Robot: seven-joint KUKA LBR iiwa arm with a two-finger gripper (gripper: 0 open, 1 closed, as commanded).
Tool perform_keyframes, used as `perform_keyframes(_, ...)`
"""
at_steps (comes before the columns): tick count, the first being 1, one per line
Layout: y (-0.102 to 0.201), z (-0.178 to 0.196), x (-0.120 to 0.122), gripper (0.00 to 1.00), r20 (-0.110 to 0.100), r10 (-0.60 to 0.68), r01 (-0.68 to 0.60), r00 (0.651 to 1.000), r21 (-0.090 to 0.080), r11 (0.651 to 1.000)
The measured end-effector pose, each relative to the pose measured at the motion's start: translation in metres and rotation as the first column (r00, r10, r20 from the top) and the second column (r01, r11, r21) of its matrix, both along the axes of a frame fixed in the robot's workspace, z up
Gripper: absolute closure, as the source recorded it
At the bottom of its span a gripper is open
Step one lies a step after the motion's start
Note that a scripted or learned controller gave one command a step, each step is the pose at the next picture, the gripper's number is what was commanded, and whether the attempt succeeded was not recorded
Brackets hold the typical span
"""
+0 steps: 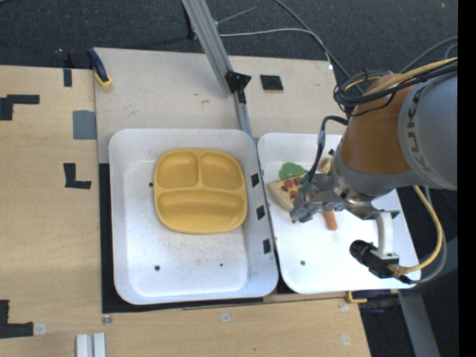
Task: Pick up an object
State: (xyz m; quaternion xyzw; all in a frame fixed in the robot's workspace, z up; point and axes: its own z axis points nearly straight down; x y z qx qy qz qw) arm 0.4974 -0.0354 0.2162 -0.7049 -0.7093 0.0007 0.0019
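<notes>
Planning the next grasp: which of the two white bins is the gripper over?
The right bin, the one with the small items; the gripper hangs there. The left bin holds the yellow tray.

wooden bench (44, 199) bears two white bins (134, 274), seemingly touching.

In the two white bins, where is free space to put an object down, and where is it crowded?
Left bin: bare floor below the yellow divided plate and along its left side. Right bin: bare floor in the lower part. Crowded: the right bin's upper left, where small objects lie under the end effector.
</notes>
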Motion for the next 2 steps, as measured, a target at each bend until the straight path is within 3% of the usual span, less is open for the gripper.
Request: perform_keyframes(2,0.111,0.012,0.017,1.00,0.002,0.003,-0.003,1.000,0.000,1.000)
